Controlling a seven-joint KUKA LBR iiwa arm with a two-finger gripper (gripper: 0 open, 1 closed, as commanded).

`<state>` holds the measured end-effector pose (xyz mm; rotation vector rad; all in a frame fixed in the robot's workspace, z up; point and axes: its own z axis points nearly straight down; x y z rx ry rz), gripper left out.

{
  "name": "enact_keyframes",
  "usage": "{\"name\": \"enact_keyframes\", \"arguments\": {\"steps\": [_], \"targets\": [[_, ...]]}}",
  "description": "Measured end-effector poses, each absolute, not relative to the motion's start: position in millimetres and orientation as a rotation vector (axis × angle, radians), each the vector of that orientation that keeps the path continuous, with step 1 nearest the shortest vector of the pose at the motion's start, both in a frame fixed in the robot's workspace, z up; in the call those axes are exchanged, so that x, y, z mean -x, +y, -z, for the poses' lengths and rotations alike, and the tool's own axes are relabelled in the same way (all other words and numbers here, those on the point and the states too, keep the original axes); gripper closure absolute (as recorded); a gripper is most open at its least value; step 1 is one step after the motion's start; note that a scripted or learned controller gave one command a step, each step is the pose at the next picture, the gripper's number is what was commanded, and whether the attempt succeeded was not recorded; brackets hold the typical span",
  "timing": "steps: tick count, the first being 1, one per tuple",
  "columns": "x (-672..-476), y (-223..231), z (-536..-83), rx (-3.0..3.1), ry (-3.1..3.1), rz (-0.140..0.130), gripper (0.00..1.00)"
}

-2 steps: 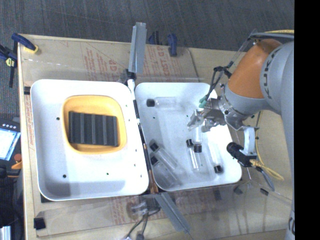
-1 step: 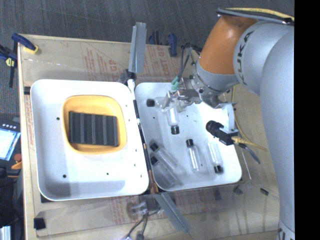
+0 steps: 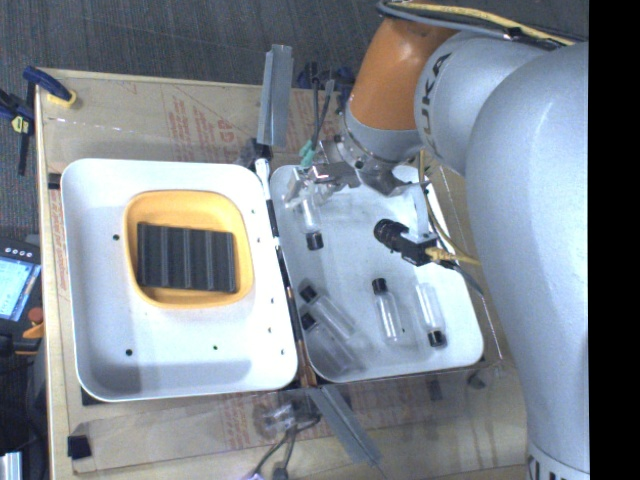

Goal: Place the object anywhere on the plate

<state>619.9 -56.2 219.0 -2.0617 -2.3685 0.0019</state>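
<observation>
From above, the wooden bench carries two shallow white bins side by side, and beyond its far edge lies dark grey carpeted floor. A blue clamp grips the bench's far left corner, and a small device with a lit screen sits at the left edge.

The left bin holds a yellow-rimmed plate with a dark ribbed insert in its hollow. The plate sits toward the far half of the bin.

The right bin holds several clear vials with black caps. One vial lies near the bin's far left corner, just below the pincer. Two vials lie close together at the left side near the dividing wall. Another vial and a further one lie side by side toward the near right. All are in the right bin, well apart from the plate.

The arm, grey with an orange band, covers the right of the view and bends down over the far part of the right bin. The pincer hangs above the bin's far left corner; whether its fingers are wide or narrow I cannot tell, and nothing is seen between them. A black cable connector hangs from the wrist over the bin.
</observation>
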Motion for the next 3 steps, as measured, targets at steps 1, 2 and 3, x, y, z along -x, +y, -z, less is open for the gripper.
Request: {"name": "enact_keyframes", "arguments": {"steps": [1, 2, 3], "targets": [[-609.7, -26, -191, 1.753, -2.603, -0.004, 1.0], [-609.7, -27, -191, 1.753, -2.603, -0.004, 0.0], [-617.7, 19, -210, 1.914, -2.49, -0.002, 0.0]]}}
